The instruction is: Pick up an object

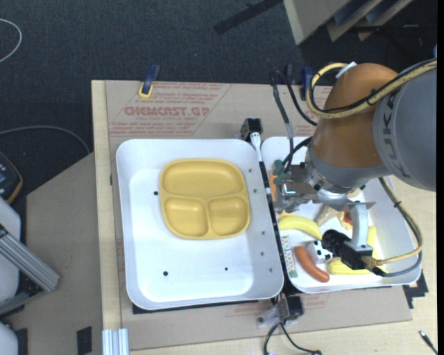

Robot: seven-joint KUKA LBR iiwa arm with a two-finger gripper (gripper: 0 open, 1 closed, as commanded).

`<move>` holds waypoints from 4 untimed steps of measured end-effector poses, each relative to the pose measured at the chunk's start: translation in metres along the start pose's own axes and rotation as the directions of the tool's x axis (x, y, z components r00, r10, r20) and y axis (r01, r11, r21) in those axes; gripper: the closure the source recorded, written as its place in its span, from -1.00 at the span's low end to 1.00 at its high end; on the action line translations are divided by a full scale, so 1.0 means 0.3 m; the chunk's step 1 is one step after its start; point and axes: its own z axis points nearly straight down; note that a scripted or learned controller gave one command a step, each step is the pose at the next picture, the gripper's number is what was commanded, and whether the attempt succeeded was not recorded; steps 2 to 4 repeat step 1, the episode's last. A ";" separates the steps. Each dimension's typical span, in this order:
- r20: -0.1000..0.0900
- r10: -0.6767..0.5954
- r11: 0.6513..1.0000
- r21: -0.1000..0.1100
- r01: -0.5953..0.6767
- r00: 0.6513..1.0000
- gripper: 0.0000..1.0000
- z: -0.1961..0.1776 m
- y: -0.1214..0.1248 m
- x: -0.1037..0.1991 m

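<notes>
One banana (300, 224) lay just near of the tool (290, 194), seemingly lengthwise left-to-right; the tool's spread could not be told.

A dark carpet (55, 62) covered the floor around the bench, whose brown board (180, 104) bore red "CHEMCAST GP" lettering in soft, even light. 1 blue-and-yellow clamp (147, 87) gripped the board's far edge. An aluminium rail (28, 260) lay slantwise at lower left, and a beige panel (326, 17) jutted in at top right.
</notes>
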 end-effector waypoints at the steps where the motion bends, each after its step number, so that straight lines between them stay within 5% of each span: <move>1: 0.000 -0.003 1.000 0.002 0.003 1.000 1.00 0.051 0.016 0.036; 4: 0.000 -0.003 1.000 0.002 0.003 1.000 1.00 0.051 0.016 0.036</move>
